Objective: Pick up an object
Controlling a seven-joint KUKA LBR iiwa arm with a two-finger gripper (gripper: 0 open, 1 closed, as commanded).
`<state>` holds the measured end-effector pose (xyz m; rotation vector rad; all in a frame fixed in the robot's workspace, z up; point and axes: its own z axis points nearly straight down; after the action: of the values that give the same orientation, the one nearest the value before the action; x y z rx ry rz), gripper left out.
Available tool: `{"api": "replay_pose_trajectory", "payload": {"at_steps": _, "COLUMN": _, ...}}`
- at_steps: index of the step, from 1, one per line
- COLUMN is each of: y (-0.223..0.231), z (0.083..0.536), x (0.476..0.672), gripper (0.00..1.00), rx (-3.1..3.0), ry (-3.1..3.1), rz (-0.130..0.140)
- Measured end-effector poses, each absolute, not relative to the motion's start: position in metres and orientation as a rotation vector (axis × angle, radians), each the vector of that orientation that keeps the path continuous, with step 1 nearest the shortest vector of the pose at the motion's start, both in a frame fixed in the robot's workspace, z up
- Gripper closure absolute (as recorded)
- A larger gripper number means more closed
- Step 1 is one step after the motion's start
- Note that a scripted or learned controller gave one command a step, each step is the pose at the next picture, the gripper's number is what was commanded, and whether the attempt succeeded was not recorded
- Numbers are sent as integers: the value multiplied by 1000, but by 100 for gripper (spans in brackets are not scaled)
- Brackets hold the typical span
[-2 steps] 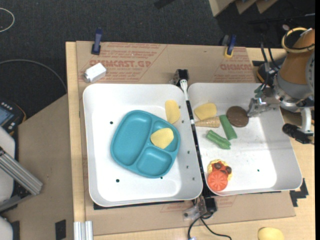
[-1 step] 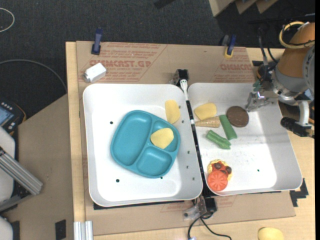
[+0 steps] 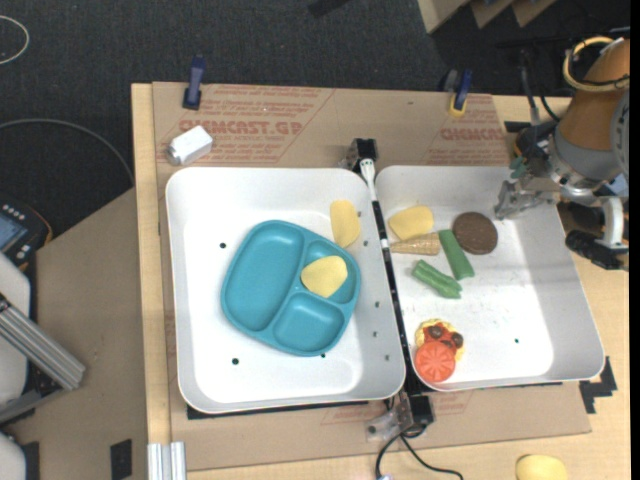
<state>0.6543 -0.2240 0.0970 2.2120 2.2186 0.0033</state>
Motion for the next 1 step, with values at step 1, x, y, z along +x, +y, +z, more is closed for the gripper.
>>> {"api": "replay_pose_trajectory", "payload": {"at_steps": 1, "y": -223, "z": 85, "x": 667, "gripper": 100, "rx": 2217, "ry": 2221, "rz": 2}}
